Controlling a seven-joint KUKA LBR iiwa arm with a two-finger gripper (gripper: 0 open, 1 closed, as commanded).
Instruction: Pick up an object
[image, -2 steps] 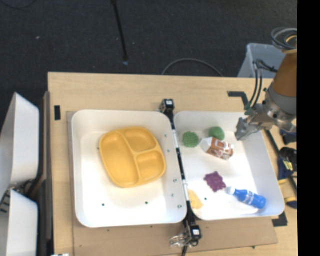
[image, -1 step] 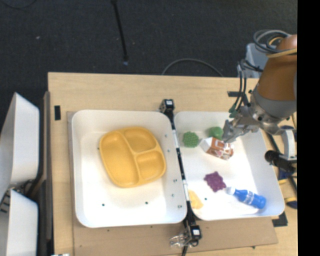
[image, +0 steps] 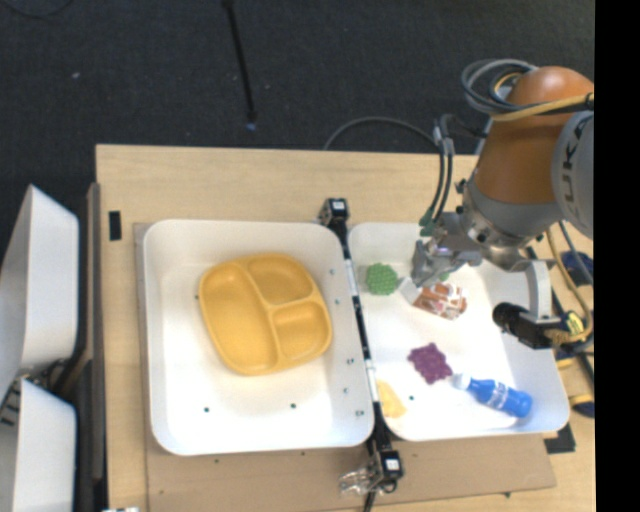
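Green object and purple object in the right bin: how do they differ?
The green object is rounder and lies near the bin's far left side, close beside the gripper; the purple object is more ragged in outline and lies nearer the bin's middle, apart from the gripper. Both are small, bumpy and rest loose on the right bin floor.

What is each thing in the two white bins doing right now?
yellow divided plate: lying flat in the left bin, nothing on it.
green toy: resting in the right bin, near the divider.
red and white packet: lying right under the end effector.
purple toy: lying loose, untouched.
blue and white tube: on its side near the front edge.
small yellow piece: lying in the front corner by the divider.
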